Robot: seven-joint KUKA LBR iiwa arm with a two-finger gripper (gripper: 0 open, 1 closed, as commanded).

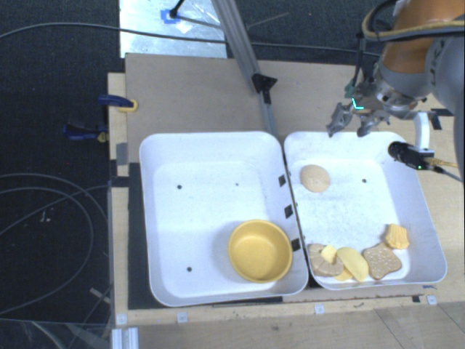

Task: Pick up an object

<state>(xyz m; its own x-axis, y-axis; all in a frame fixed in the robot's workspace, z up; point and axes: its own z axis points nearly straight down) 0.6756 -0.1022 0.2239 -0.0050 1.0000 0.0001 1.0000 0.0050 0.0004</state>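
I have the gripper [349, 126] spread wide and holding nothing, hanging over the far rim of the right bin [418, 187], with the nearest pick, a pale bun [315, 178], lying alone in that bin's far half. The rest crowd the near edge, toast [382, 261], a yellow piece [353, 263] and a wedge [396, 236] touching or nearly so, so I judge a descent there could nudge a neighbour or clip the rim, while the bun may roll off the fingers; the yellow bowl [259, 249] sits in the left bin [167, 195]. I can read no writing or brand anywhere.
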